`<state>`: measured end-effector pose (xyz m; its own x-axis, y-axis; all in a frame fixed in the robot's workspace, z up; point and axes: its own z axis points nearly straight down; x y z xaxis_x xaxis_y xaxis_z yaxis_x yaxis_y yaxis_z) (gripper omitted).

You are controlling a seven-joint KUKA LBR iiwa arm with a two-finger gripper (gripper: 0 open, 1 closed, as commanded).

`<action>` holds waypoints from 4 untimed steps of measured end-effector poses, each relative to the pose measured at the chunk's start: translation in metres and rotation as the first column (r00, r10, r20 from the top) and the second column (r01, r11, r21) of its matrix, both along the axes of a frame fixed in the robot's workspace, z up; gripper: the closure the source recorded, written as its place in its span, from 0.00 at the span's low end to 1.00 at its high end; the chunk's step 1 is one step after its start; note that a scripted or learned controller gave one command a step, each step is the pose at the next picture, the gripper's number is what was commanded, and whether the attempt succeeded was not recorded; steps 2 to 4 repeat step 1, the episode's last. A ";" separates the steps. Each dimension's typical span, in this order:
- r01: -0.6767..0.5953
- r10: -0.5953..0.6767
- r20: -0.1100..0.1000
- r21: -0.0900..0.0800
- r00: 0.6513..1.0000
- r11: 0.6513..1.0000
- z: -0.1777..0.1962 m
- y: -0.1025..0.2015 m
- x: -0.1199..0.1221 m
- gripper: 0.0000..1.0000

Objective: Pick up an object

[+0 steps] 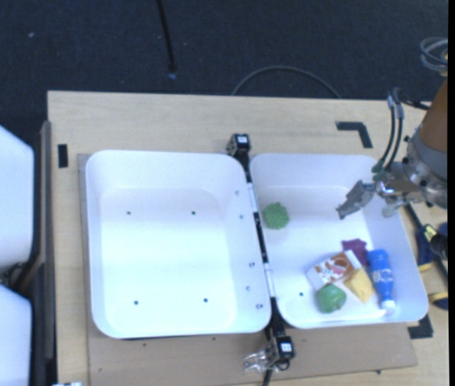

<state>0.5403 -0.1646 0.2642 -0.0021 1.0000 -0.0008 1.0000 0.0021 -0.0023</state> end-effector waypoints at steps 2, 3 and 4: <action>0.005 -0.005 -0.007 0.000 1.000 1.000 -0.103 -0.060 0.018 0.00; 0.005 -0.005 -0.007 0.000 1.000 1.000 -0.103 -0.060 0.018 0.00; 0.005 -0.005 -0.007 0.000 1.000 1.000 -0.103 -0.060 0.018 0.00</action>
